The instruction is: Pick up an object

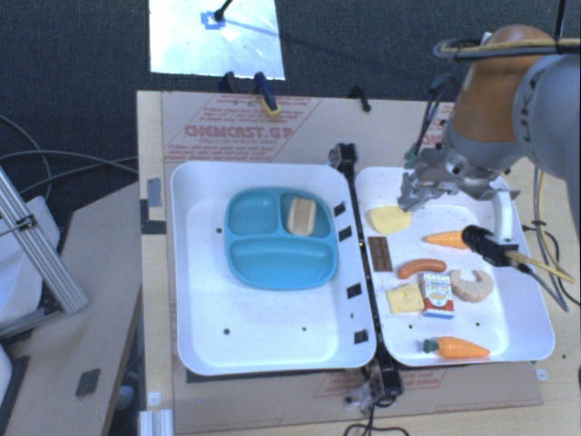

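At right of centre, our gripper [410, 198] hangs above the yellow slice [389, 219]; grip state unclear. We should descend squarely over it.

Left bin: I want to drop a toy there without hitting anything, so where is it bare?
The left bin is bare along its front, below the blue tray, and down its left side. The tray's upper right compartment holds a bread slice. The right bin is crowded.

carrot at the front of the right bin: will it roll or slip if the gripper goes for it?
The carrot looks tapered and round, so it would likely roll in an arc if nudged. Its smooth, plastic-looking surface may slip between narrow fingers. It lies apart from the small box, so a push should not jam.
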Available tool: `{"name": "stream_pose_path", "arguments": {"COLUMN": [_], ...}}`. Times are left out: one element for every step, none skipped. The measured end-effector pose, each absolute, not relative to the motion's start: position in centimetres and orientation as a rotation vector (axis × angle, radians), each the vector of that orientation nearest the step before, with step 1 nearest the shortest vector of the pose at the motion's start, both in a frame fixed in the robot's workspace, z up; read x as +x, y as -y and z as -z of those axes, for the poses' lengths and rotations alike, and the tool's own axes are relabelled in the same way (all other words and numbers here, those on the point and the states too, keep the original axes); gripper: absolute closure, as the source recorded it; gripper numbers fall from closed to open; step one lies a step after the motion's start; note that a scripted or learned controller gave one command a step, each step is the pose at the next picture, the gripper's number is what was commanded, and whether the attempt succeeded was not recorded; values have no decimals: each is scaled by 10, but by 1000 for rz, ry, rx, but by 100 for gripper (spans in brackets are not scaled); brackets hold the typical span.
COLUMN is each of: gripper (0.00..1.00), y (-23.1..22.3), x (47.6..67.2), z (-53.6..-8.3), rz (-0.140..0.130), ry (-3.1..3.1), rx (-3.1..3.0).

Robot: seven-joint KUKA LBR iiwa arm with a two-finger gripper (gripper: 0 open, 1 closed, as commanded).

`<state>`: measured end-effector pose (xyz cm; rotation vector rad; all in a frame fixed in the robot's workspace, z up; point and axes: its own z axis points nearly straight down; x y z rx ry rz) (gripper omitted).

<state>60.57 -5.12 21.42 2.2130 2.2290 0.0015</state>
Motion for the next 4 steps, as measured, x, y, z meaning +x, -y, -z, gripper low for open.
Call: {"name": "stream_pose_path", "arguments": {"gripper": [100,100,100,100], "y": [54,54,58,48], "x": [606,604,603,611], "z": [-235,-214,-235,-224], "rz": [-4,0,-4,-2], "ry": [-2226,-2223,-2221,-2226], "rx": [2214,2219,2218,2213]}}
